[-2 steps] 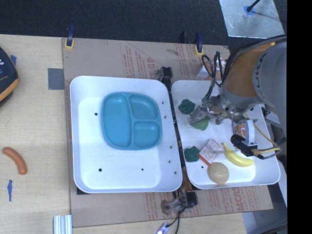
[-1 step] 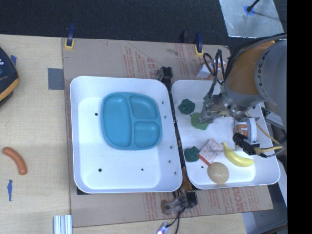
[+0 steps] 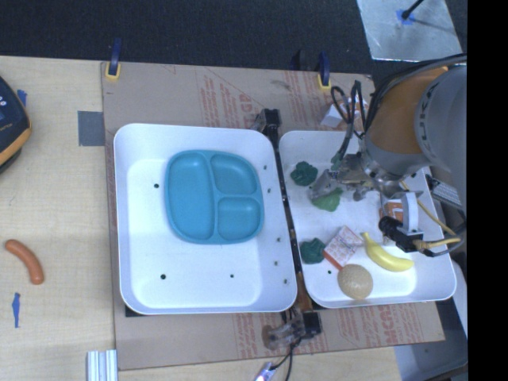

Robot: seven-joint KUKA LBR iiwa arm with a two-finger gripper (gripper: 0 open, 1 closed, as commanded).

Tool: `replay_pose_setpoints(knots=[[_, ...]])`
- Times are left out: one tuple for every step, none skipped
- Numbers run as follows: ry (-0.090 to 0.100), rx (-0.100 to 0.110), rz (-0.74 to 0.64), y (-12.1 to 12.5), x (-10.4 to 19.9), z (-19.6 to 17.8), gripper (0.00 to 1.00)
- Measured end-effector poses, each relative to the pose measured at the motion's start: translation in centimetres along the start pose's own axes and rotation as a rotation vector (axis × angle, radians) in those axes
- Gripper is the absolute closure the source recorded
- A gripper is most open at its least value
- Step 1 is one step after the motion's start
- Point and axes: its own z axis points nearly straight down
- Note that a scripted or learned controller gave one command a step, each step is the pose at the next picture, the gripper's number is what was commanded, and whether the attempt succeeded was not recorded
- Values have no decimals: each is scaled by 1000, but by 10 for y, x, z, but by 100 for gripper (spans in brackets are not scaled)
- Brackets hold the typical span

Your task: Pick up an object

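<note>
End effector (image 3: 332,182) low in right bin (image 3: 432,292), fingertips at green object (image 3: 326,202); cannot tell whether it grips anything. Second green piece (image 3: 302,173) just left of it, third (image 3: 313,250) near bin's left wall. Banana (image 3: 386,256), red-and-white packet (image 3: 343,246) and tan ball (image 3: 355,281) toward front. Blue divided plate (image 3: 213,196) in left bin (image 3: 135,292). Sausage (image 3: 25,261) on table (image 3: 48,213), far left

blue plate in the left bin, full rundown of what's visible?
The blue plate is a rounded-rectangle divided tray of smooth, plastic-looking turquoise: one long compartment on the left, two smaller ones stacked on the right. It lies flat and face up, slightly rotated, in the upper middle of the left bin. Its compartments hold nothing, and it touches only the bin floor.
</note>
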Motion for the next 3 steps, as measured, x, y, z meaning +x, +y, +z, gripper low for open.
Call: replay_pose_setpoints(knots=[[0,1,0,0,-1,-10,100],[0,1,0,0,-1,-10,0],[0,-2,2,-6,4,10,0]])
